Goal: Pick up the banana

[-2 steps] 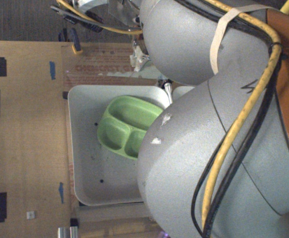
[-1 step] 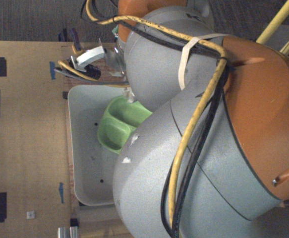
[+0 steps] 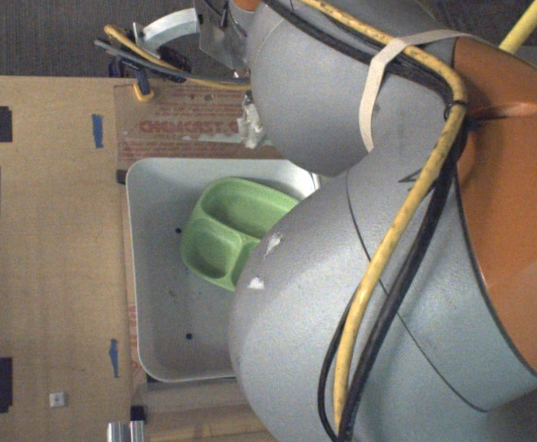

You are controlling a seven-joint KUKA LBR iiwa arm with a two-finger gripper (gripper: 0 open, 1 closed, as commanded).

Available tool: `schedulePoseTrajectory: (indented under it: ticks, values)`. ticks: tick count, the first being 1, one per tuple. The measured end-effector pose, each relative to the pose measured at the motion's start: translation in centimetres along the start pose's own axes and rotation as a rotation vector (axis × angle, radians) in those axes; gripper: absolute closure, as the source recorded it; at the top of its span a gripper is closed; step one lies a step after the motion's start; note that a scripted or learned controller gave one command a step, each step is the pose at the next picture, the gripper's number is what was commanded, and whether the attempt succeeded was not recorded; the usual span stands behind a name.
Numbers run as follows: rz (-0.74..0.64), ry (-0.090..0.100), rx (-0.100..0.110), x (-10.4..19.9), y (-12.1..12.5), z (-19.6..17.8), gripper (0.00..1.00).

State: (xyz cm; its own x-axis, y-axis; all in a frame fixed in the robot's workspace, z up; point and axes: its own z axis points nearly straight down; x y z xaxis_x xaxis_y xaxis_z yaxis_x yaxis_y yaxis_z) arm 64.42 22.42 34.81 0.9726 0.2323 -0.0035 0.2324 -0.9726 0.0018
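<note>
Whether the gripper is wide, narrow or holding anything cannot be told, since the grey arm (image 3: 388,247) lies between the camera and it. Judging from the arm's lean, the gripper is probably somewhere low over the white bin (image 3: 153,274). Where the banana lies cannot be told either; it may sit under the arm's bulk. The thing that looks closest to where the gripper should be is a green divided dish (image 3: 227,228), resting tilted in the bin with its far end passing beneath the arm. That dish is the main hazard. If the banana lies in or against it, a descent could close on the dish's rim instead, or tip the dish and roll the fruit away. A curved, smooth banana could also squirt sideways out of an off-centre pinch. Further out, the bin's wall stands near enough that a low approach could knock it and shift the bin on the tabletop (image 3: 47,247). The yellow cable (image 3: 388,274) strapped along the arm hangs in a loose loop and might snag during a sharp wrist turn.
</note>
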Motion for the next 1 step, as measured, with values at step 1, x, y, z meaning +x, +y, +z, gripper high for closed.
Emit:
schedulePoseTrajectory:
  ticks: [1]
  values:
    - [0.001,-0.001,0.0,-0.01,0.07,0.01,0.0]
